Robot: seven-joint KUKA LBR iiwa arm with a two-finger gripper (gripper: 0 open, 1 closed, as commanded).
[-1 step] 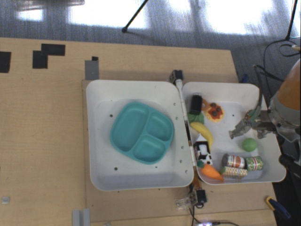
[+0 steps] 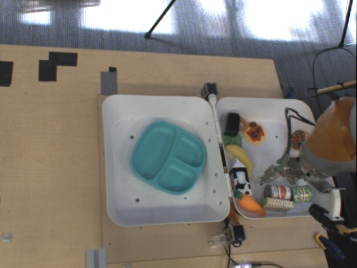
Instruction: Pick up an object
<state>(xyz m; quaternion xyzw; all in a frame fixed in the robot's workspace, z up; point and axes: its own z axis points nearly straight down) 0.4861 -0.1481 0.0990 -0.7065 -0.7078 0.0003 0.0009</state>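
**Gripper over right bin — fingers spread**

The gripper (image 2: 274,173) hovers in the right bin (image 2: 279,106), fingers apart, gripping nothing. At its 5 o'clock lie two cans (image 2: 288,192); at 9 o'clock, a banana (image 2: 240,156). The left bin (image 2: 114,149) holds a teal divided plate (image 2: 169,157).

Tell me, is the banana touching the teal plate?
Apart. The camera view shows the banana in the right bin and the plate in the left bin, with both rims between them.
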